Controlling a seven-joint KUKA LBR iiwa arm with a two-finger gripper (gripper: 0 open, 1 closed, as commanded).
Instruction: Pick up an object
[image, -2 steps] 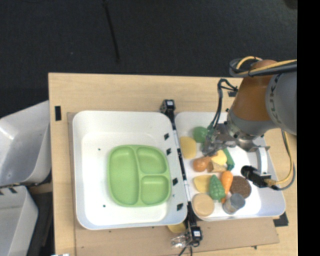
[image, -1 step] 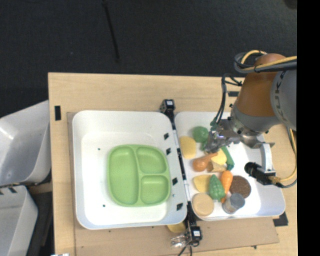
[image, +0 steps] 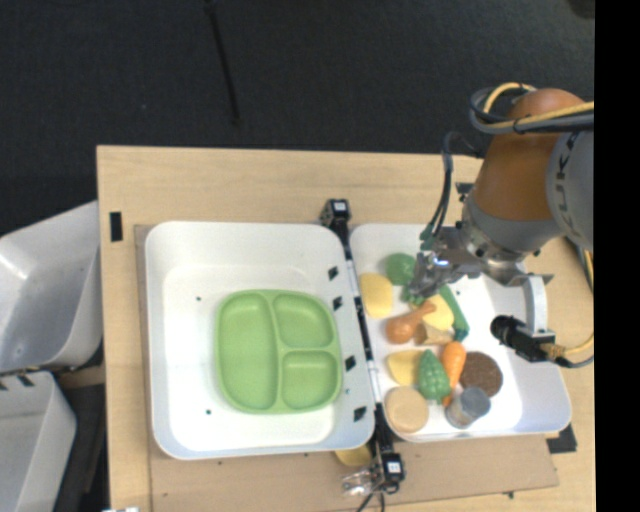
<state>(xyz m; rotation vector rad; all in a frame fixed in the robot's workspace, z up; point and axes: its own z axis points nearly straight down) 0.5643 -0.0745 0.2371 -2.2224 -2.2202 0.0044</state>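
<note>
The right bin (image: 535, 395) holds a heap of toy food: a yellow piece (image: 377, 295), a dark green piece (image: 400, 267), an orange-brown piece (image: 402, 327), a tan wedge (image: 438, 318), a long green piece (image: 457, 314), a green bumpy piece (image: 433, 377), an orange carrot (image: 454, 359), a brown disc (image: 482, 372), a tan round piece (image: 406, 409) and a grey cup (image: 468, 407). My gripper (image: 428, 278) hangs low over the heap's upper part, its tips by the dark green piece and the tan wedge. Nothing visibly sits between them.
The left bin (image: 170, 300) holds a light green divided plate (image: 277, 350). The arm's orange band (image: 522, 165) and grey wrist cover the right bin's upper right corner. A black fitting with a yellow cable (image: 525, 338) lies over the right bin's right side.
</note>
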